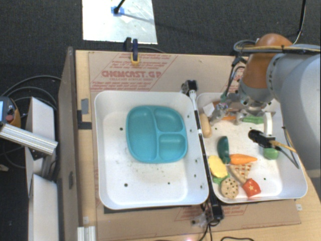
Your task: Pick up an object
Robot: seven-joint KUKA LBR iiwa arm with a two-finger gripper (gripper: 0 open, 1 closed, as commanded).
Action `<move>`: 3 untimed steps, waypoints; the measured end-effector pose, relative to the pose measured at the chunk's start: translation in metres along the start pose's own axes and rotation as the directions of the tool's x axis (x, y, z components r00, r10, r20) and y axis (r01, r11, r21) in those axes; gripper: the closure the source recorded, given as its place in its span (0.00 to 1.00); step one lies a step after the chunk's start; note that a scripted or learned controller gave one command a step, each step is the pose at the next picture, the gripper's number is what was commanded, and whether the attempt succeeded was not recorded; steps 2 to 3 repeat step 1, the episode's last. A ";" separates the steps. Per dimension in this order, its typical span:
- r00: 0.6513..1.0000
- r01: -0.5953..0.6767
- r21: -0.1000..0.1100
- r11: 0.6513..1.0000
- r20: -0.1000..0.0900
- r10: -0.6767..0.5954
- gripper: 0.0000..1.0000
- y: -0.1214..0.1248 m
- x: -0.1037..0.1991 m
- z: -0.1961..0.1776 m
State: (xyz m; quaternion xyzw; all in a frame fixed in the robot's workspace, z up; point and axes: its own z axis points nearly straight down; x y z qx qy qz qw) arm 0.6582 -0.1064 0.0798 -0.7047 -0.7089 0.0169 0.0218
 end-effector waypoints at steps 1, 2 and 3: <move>1.000 0.000 0.000 1.000 0.001 0.000 0.00 0.000 0.000 0.000; 1.000 0.000 0.000 1.000 0.001 0.000 0.00 0.000 0.000 0.000; 1.000 0.000 0.000 1.000 0.001 0.000 0.00 0.000 0.000 0.000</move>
